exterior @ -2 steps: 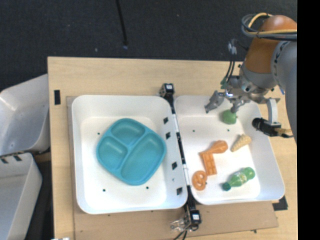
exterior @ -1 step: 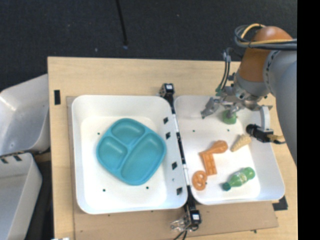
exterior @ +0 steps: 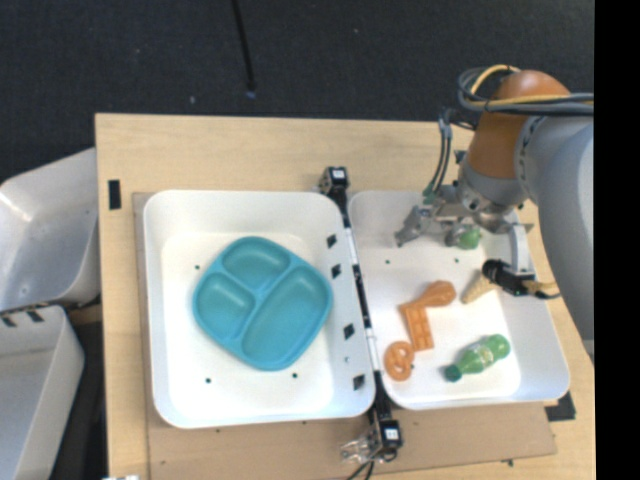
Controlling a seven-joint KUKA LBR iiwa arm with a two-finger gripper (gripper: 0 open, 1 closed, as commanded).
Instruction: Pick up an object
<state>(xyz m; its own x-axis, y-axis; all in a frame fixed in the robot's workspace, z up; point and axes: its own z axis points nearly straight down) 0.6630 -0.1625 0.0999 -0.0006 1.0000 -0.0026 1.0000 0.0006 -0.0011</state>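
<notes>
Here we see the gripper (exterior: 432,223) low over the far part of the right bin (exterior: 385,218), but we cannot tell from this angle how its jaws stand. Nearer the camera than the jaws lie an orange toy (exterior: 418,320), an ice-cream cone toy (exterior: 478,288) and a green bottle (exterior: 480,356), all apart from them. Well left of the jaws, a blue divided plate (exterior: 262,301) lies in the left bin (exterior: 170,388).
</notes>
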